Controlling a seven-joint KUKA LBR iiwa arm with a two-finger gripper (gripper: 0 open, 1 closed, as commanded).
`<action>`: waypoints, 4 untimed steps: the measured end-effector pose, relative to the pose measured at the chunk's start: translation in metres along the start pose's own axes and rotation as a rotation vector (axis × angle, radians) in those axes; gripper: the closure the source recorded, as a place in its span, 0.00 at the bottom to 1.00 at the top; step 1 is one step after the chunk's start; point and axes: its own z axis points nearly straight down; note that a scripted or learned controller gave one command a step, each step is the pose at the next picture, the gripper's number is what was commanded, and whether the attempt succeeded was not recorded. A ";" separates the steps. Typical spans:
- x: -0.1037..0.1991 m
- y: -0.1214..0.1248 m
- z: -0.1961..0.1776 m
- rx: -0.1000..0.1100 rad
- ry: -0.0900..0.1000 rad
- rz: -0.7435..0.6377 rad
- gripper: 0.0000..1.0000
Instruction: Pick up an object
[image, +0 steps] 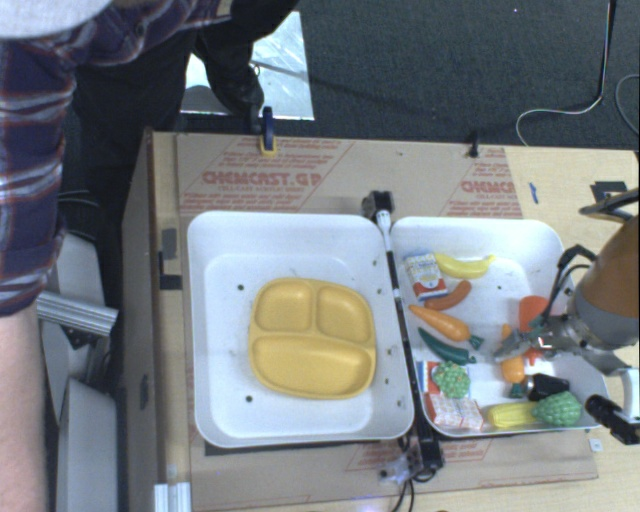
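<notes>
Clutter, right bin (540, 236): toy food packed close along its length, the main hazard for a clean pick. At the far end, banana (464, 264) beside a small packet (422, 270), with a sausage (450, 296) just below them. Mid-bin, carrot (440, 322) lying slantwise, touching or nearly touching a dark green pepper (447, 347). Near end, broccoli (453, 380), wrapped packet (455, 410), corn (508, 414) and a second green piece (558, 408), all in a row against the near wall. Hand (522, 345) low over the bin's right side, among small orange pieces (531, 309); whether its fingers are spread or pressed together cannot be told, since the wrist and dark fittings cover them, and nothing is seen pinched. Arm (610, 295) enters from the right, its bulk over the bin's right rim. Left bin (215, 300) holds a yellow divided plate (310, 335), well apart from the hand. Risks, as judged: fingers closing on two neighbours at once, or on none, because the orange pieces sit tight together; a rounded smooth toy squirting sideways out of the pinch; a descent near the right wall clipping the rim; nudged items sliding into the near-end row and jamming it further. Cardboard-covered counter (300, 175) beneath both bins gives no catch for anything flicked over a rim.
</notes>
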 end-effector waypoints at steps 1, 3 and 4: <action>-0.001 -0.011 -0.106 -0.004 -0.002 -0.002 0.00; 0.034 -0.008 -0.004 0.000 0.001 0.000 0.00; 0.079 0.010 0.001 -0.001 0.000 -0.001 0.00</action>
